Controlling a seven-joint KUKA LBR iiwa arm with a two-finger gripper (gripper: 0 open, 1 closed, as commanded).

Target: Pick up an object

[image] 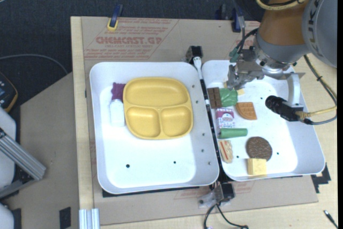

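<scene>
- Two red words, "CHEMCAST GP", are read on the counter [80,61].
- Pincer [236,82] is placed over green item [229,98]; its opening cannot be told.

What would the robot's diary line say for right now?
task: pick up an object | gripper: over right bin, near green thing | grasp: cannot tell | left bin: yellow plate

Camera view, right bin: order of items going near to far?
Yellow block → brown disc → green tube → red packet → green bag. Left out, since they overlap others in depth: hot dog, cracker, brown bar.
</scene>
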